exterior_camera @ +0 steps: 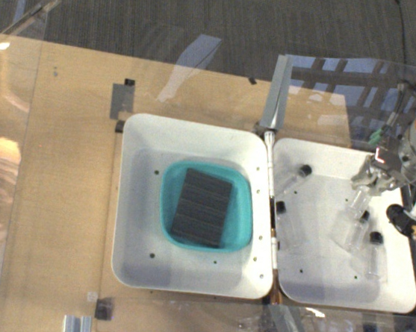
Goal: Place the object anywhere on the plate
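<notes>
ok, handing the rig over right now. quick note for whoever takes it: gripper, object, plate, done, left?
Gripper: over the upper right of the right bin, arm reaching in from the right; finger state unreadable, nothing seen held.
Object: the dark ribbed block lies flat on the teal plate in the left bin, within the rim.
Done: placement looks complete.
Left: probably just retract the arm and confirm the block sits stable.
</notes>
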